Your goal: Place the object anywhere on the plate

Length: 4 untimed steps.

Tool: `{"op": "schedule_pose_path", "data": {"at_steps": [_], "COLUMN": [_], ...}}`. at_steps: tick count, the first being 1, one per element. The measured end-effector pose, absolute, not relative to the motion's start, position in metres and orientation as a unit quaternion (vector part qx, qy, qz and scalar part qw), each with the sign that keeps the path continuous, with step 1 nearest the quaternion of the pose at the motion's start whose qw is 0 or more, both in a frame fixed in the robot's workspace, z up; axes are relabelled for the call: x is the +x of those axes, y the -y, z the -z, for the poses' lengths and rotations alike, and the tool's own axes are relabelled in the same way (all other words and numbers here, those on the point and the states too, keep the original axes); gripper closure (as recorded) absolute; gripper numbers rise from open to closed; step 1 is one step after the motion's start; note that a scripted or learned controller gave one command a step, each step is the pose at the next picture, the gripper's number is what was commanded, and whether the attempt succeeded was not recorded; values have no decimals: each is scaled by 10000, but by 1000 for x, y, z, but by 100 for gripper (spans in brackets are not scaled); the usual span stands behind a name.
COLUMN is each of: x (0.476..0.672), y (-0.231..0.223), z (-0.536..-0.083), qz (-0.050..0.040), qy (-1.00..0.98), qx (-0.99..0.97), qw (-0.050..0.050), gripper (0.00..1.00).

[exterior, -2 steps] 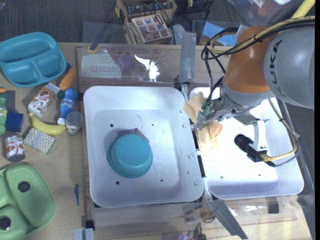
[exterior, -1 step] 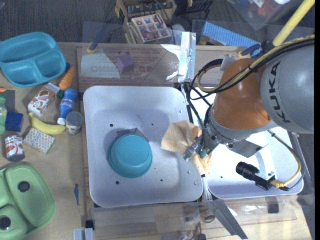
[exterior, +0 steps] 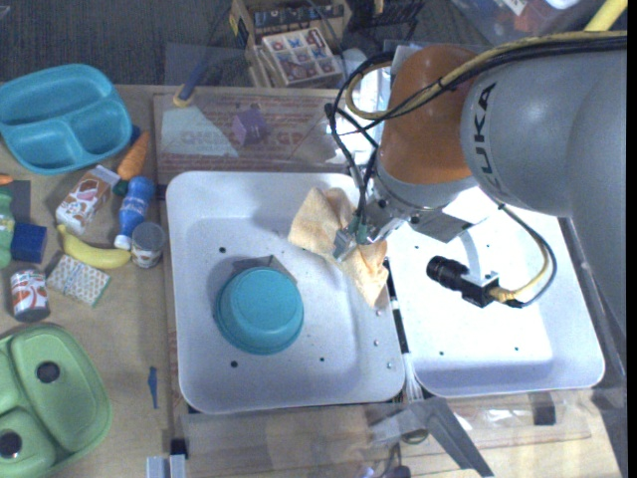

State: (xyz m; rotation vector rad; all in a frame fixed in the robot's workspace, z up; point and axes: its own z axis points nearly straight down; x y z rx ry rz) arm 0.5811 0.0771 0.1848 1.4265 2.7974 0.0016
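Observation:
A round blue plate [exterior: 261, 310] sits in the left white bin [exterior: 199, 376], toward its front left. A crumpled tan cloth [exterior: 320, 219] lies at the bin's right side, stretching from the back middle down to the divider between the bins. My gripper [exterior: 352, 240] reaches down from the right onto the middle of the cloth, with its fingers pinched together on a fold. It is up and to the right of the plate, about a plate's width away. Part of the cloth [exterior: 374, 273] trails below the fingers.
The right white bin [exterior: 518, 357] lies under the arm. Left of the bins lie a blue divided tray [exterior: 62, 118], a banana [exterior: 92, 249], a small bottle [exterior: 132, 207], a can [exterior: 147, 242] and a green tray [exterior: 45, 396]. A clear panel [exterior: 249, 132] stands behind the left bin.

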Motion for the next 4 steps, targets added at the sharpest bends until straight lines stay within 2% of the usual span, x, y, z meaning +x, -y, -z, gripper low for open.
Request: {"op": "schedule_pose_path", "data": {"at_steps": [1, 2, 3, 4], "x": [544, 544, 611, 613], "y": [-153, -152, -112, -111], "z": [-200, -201, -159, -171], "qz": [3, -1, -15, -36], "qy": [-9183, -9182, -9427, -9420], "qx": [3958, 3961, 3336, 3355], "qw": [-8, -4, 30, 62], "gripper": [100, 0, 0, 100]}}
